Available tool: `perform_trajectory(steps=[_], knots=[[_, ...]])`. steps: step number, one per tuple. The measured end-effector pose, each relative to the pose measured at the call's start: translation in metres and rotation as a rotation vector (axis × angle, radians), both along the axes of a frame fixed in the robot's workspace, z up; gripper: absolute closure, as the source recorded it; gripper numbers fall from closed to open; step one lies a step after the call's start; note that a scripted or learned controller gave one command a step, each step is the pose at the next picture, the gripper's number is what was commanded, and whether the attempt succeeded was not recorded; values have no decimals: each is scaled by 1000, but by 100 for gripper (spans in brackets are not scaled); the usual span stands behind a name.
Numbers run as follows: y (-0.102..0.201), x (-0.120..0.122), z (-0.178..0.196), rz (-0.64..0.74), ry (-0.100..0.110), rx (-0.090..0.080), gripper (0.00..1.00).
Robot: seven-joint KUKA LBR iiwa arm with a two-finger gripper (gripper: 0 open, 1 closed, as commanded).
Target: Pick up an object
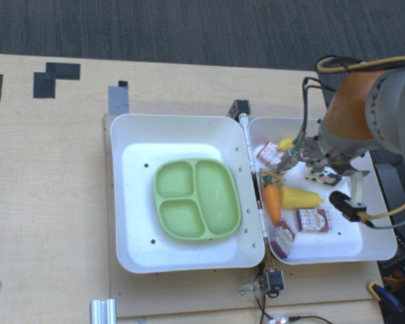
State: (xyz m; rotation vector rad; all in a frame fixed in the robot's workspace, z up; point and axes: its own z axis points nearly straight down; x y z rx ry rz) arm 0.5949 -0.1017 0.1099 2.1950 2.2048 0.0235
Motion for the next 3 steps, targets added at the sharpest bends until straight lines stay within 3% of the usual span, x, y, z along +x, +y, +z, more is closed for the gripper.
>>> perform_trajectory(steps=[1, 2, 3], knots=[[8, -49, -19, -4, 10, 8, 0], [11, -47, -7, 0, 7, 13, 100], [70, 16, 76, 1, 28, 12, 100]])
